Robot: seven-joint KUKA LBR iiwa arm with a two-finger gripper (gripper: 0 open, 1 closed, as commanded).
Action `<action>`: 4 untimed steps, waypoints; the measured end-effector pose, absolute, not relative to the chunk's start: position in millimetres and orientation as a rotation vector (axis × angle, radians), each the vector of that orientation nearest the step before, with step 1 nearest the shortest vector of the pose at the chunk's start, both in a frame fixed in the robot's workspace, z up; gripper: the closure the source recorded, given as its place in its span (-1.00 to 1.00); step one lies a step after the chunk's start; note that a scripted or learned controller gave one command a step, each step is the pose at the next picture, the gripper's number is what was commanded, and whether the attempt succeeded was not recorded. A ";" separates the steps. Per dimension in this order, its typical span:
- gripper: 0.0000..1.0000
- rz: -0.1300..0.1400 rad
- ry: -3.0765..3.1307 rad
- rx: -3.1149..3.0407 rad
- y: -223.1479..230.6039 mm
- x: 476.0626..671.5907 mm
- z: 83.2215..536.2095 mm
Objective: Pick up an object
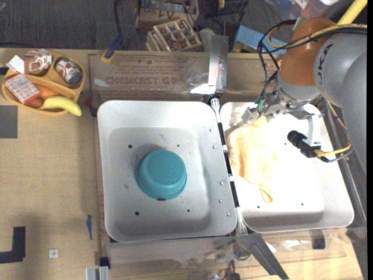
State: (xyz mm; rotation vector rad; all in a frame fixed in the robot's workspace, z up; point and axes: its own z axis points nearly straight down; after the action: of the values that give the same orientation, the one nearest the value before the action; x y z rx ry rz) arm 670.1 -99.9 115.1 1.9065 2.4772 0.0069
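A teal bowl [162, 174] lies upside down in the middle of the left bin [116, 121]. The right bin [315, 209] has a yellow-orange smear or film [250, 153] across its left half, and a small orange scrap [265, 195] lies near its centre front. My gripper [256, 108] hangs over the far left corner of the right bin, below the orange band [303, 45] of the arm. It is well apart from the bowl. Nothing can be seen held in it.
A black plug on a yellow cable [303, 143] dangles from the arm over the right bin. A yellow tray [41, 86] with a banana and packets sits at the far left. A cardboard strip [151, 77] runs behind the bins.
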 end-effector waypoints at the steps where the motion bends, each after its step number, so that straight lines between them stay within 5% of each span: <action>1: -1.00 0.001 2.514 1.876 -97.4 668.6 88.5; 2: 1.00 0.006 2.512 1.871 -96.7 670.6 100.9; 3: -1.00 0.006 2.512 1.871 -96.7 670.6 100.9; 4: 1.00 0.009 2.507 1.868 -97.6 671.8 112.3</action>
State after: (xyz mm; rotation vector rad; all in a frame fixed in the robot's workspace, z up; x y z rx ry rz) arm 671.8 -97.6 112.3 1.8680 2.5070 0.0093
